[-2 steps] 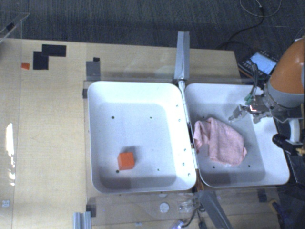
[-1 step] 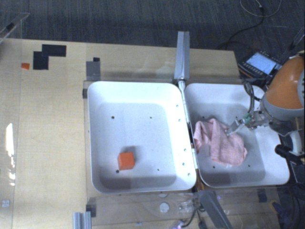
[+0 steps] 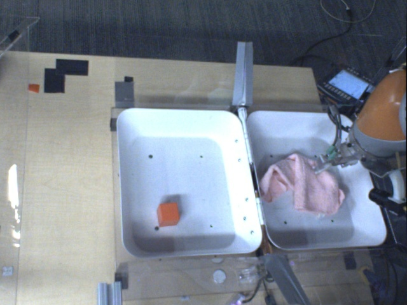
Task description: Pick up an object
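Gripper (image 3: 329,157) at the upper right edge of a pink cloth (image 3: 303,184) in the right bin (image 3: 364,234); finger opening cannot be made out.
Cloth lies crumpled mid-bin, touching the gripper tip. An orange cube (image 3: 168,214) sits in the left bin (image 3: 133,170), well apart, on a wooden bench (image 3: 57,189).

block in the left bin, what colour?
Orange; the small cube shows plainly in the camera view, lying in the left white bin.

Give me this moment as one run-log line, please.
gripper: at pink cloth edge, right bin | grasp: unconfirmed | orange block: left bin, untouched
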Robot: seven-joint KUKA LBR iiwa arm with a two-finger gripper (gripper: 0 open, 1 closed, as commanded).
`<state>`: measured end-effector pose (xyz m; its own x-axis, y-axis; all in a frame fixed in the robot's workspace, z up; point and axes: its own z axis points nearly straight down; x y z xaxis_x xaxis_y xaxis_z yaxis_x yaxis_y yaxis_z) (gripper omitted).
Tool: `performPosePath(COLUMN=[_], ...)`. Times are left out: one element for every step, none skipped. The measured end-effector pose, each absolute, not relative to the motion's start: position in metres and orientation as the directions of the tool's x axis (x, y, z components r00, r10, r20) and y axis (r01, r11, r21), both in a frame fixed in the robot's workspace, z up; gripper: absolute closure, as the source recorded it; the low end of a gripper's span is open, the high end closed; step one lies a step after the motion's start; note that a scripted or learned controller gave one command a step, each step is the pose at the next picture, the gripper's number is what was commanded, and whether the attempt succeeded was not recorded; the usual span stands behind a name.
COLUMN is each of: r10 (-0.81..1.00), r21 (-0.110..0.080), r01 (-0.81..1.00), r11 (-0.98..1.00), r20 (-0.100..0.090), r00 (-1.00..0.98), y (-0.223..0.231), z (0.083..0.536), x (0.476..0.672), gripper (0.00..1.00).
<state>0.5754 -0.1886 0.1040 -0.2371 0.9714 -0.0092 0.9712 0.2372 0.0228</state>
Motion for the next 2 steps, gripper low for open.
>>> performPosePath(r10=[0.958,0.891], r21=[0.01,0.006], r01=[0.958,0.891], r11=[0.285,0.454], r20=[-0.003,-0.003], r00=[-0.285,-0.454], y=[-0.062,-0.044], z=[0.187,0.185], x=[0.595,0.57], gripper=[1.0,1.0])
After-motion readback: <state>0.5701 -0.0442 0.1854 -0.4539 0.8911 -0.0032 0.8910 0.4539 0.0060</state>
